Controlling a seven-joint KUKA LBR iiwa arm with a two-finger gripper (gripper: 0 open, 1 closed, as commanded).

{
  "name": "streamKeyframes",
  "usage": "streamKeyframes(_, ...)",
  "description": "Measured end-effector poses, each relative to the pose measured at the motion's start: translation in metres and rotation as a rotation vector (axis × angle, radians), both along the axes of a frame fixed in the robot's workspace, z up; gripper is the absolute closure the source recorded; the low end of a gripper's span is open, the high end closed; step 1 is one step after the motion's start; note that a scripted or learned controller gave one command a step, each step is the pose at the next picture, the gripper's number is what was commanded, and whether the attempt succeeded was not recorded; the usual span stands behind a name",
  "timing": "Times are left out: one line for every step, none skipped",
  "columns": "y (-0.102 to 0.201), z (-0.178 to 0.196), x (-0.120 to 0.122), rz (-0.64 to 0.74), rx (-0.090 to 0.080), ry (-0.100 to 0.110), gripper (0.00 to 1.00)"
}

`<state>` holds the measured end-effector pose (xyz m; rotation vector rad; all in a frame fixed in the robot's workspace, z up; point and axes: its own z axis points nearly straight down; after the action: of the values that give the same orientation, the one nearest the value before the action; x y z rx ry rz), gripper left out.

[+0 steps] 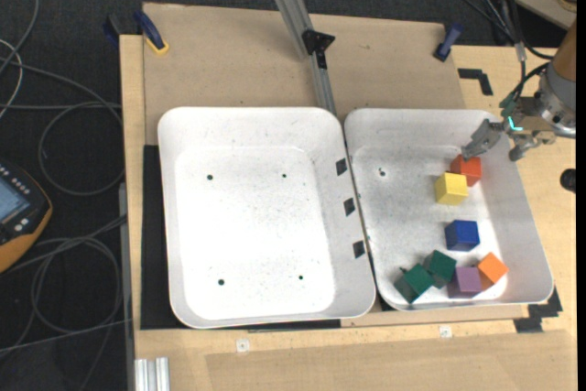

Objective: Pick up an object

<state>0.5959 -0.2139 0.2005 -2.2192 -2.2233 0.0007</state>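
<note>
Nothing grabbed yet: gripper [501, 139] hangs with fingers spread apart, empty, just above the red block [470, 168] beside the yellow block [450, 188].

The gripper [502, 142] hangs over the right bin's [403, 197] far right corner, fingers spread, nothing between them. Just below it: red block [470, 167] touching yellow block [450, 188] (blue block [462, 234] sits nearer us).
</note>
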Motion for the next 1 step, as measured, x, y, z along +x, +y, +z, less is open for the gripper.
streamKeyframes(0.0057, -0.0472, -0.0076, -0.001, 0.002, 0.004, 0.00)
